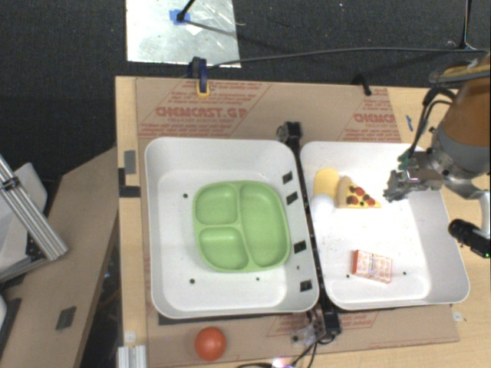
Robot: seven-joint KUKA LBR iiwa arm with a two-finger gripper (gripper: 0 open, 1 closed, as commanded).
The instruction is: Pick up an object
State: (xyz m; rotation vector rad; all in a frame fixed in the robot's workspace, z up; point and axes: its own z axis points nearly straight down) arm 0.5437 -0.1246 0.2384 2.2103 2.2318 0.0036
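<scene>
Arm (464,125): grey, with an orange band above the wrist; enters from the right side of the view and hangs over the right bin's far right part.
Claw (395,188): dark metal, low over the right bin, near its far right area; its tip sits just right of the pizza slice toy, apart from it. Nothing is seen between its fingers. How far they are spread cannot be told at this angle.
Right bin (441,271): shallow, white, holds three loose items.
Pizza slice toy (355,196): flat wedge, yellow with red spots, in the far left part of the right bin, lying on the bin floor.
Yellow object (327,181): rounded, just left of the pizza slice toy, touching or nearly touching it; close to the bin's left wall.
White object (323,202): small, pale, directly in front of the yellow object; its shape is hard to make out.
Red and white packet (372,266): flat, rectangular, lying near the front middle of the right bin, well apart from the claw.
Left bin (165,175): shallow, white, beside the right bin.
Green tray (241,225): three compartments, lying flat in the middle of the left bin.
Table (253,102): brown board with red lettering under both bins.
Orange ball (210,343): on the table in front of the left bin, outside it.
</scene>
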